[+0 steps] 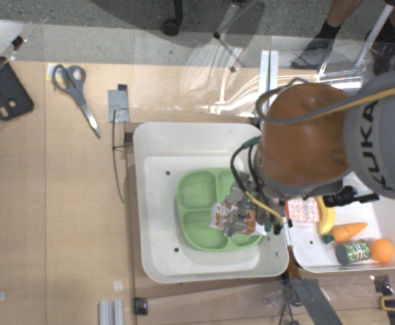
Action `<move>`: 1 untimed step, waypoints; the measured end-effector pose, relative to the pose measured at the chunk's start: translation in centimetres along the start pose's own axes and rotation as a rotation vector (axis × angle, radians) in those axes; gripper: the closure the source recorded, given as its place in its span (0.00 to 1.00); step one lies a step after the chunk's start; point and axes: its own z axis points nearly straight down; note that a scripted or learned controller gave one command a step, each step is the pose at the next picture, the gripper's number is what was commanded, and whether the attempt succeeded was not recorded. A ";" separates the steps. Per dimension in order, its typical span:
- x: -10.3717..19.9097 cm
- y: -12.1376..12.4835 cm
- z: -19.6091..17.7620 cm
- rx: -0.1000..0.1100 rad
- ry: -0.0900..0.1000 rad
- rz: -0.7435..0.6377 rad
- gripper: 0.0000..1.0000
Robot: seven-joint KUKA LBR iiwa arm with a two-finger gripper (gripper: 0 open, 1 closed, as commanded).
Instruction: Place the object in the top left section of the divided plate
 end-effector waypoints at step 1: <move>0.0 0.0 0.0 0.000 0.000 0.001 0.00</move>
